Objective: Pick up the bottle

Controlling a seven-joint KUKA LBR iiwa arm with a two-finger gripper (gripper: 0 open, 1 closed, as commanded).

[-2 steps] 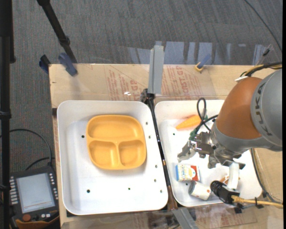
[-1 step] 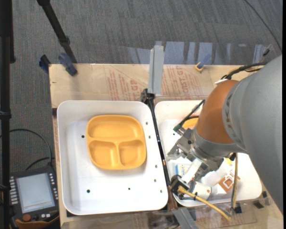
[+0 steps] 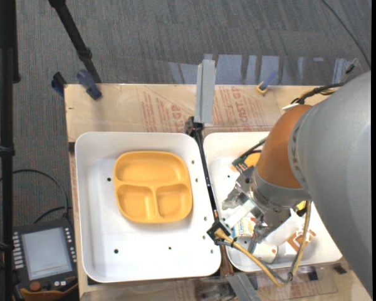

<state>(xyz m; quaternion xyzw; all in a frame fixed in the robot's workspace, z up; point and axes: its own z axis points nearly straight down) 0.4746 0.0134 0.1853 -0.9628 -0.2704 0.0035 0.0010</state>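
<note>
Grey arm's two-finger gripper (image 3: pixel 241 215) hangs low in the right white bin (image 3: pixel 222 144), grip state hidden, just beside a white bottle (image 3: pixel 263 251) lying near; a yellow divided plate (image 3: pixel 153 187) sits in the left bin (image 3: pixel 94 231)

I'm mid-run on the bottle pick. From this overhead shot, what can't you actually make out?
- Hand, camera view: buried under the grey arm with the orange band, so its state and any hold are unreadable.
- White plastic bottle: only part shows below the wrist; cables cross it.
- Right shallow white bin: the arm covers much of its floor.
- Small orange-and-white item: too small to identify.

The yellow divided plastic plate in the left bin is fully visible.
</note>
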